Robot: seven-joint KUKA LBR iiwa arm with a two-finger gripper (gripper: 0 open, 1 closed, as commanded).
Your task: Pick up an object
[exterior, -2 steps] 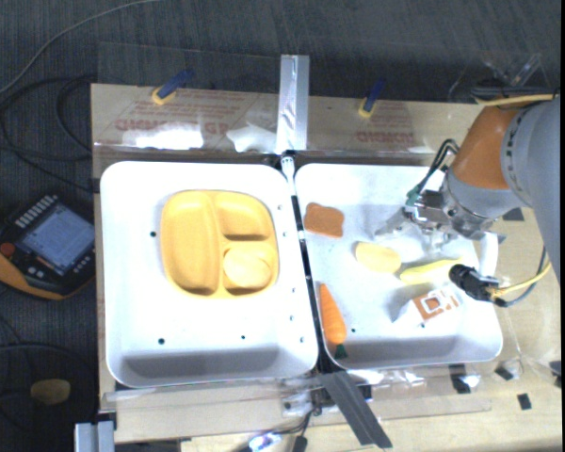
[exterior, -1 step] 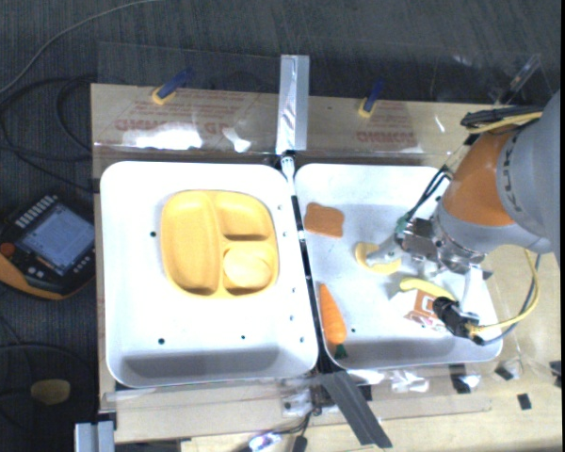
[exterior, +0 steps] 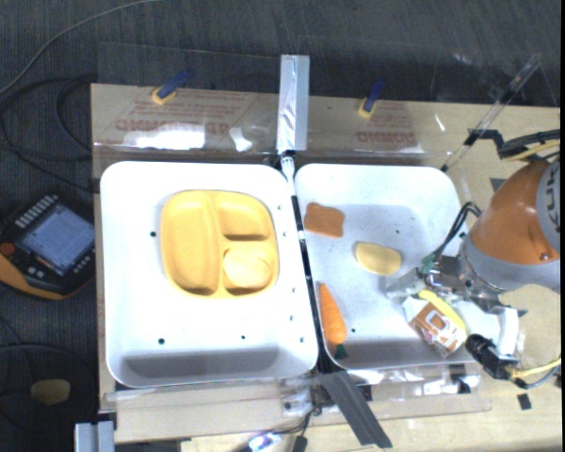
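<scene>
Two white bins sit side by side on the bench; the left bin (exterior: 122,347) holds a yellow compartment tray (exterior: 218,241), the right bin (exterior: 377,182) holds the loose candidates for the pick. Contents of right bin: orange block (exterior: 324,220) at far left, pale yellow lump (exterior: 378,257) near the middle, carrot (exterior: 331,316) lying along the left wall at the near side, and an orange-and-white packet (exterior: 437,326) with a small yellow piece (exterior: 434,300) just beside it at the near right corner. Arm enters from the right, the orange band (exterior: 516,219) above the wrist; the gripper (exterior: 424,276) hangs low over the right side of the bin, between the lump and the packet. Gripper state: cannot tell, view too cluttered at the tip. Nothing visibly held. Judgement: no pick yet made. Risks from here: gripper is aligned on neither item, so a closure may catch bare bin floor; the packet lies against the bin's corner, so a descent there may strike the wall; the rounded lump may squirt sideways under an off-centre pinch.
</scene>
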